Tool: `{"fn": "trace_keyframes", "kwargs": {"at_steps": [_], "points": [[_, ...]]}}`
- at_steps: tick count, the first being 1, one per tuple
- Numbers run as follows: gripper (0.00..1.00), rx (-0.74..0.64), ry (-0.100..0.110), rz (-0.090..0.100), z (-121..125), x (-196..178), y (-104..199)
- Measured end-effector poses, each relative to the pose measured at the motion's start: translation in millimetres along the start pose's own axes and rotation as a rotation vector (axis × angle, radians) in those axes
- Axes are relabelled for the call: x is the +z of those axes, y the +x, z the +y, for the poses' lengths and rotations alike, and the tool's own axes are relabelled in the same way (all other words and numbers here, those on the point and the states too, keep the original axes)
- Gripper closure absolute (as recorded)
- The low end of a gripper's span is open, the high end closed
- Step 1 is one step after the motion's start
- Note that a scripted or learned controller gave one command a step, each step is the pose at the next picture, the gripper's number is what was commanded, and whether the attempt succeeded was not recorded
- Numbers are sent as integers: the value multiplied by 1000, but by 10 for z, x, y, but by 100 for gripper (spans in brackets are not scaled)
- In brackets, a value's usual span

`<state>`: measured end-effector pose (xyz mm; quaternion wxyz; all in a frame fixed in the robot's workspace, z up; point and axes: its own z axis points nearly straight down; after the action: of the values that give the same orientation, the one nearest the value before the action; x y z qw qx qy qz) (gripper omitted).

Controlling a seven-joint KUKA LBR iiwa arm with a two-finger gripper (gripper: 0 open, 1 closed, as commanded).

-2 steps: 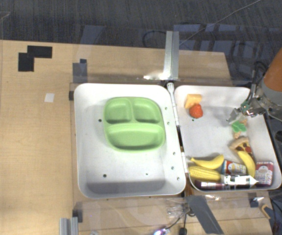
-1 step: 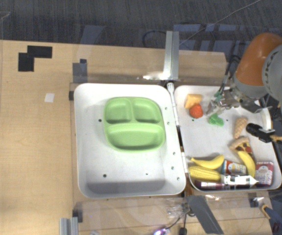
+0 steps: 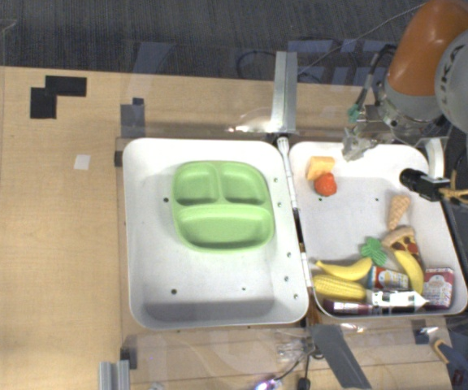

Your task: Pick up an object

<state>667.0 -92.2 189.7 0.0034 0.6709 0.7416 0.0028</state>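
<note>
I see the two-finger gripper (image 3: 353,146) hovering over the right white bin's (image 3: 356,210) far rim; whether open or closed, I cannot tell. The yellow wedge (image 3: 319,167) and red tomato-like piece (image 3: 325,185) touch, so I would descend squarely on 1, not both.

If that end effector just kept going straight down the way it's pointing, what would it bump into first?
Most likely the bare white floor of the right bin near its far edge. The end effector points down, right of the yellow block and the red tomato-like toy, which it looks to miss; depth is unclear.
</note>
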Motion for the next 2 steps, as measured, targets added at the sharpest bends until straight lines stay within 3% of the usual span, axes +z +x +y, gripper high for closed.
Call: {"fn": "trace_keyframes", "kwargs": {"at_steps": [1, 2], "points": [[0, -1, 1, 0, -2, 5, -1], [0, -76, -1, 0, 38, 1014, 15]]}}
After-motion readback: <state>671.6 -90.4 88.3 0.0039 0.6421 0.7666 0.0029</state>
